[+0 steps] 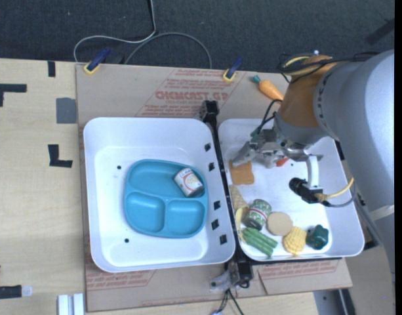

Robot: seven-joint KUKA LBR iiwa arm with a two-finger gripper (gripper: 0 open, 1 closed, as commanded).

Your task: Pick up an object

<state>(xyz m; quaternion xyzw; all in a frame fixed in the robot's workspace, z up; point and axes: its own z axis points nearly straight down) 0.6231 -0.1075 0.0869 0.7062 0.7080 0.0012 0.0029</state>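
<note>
Arm [332, 104]: reaches in from the frame's right, over the right bin [338, 151].
Gripper [245, 155]: upper left of the right bin; finger state cannot be told.
Brown flat piece [242, 174]: just below the gripper.
Other objects: green can [258, 213], corn [294, 240], lower in the bin.
Left bin [102, 143]: 1 blue tray [162, 201].

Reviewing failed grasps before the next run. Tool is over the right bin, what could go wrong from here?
1. The tool sits close to the divider between the bins, above the flat tan toast-like piece; a thin flat item is hard to pinch and may slip out.
2. The can, green bean pod, round cracker and corn cob are crowded along the right bin's front edge, so a grasp there could catch or shove neighbours.
</note>
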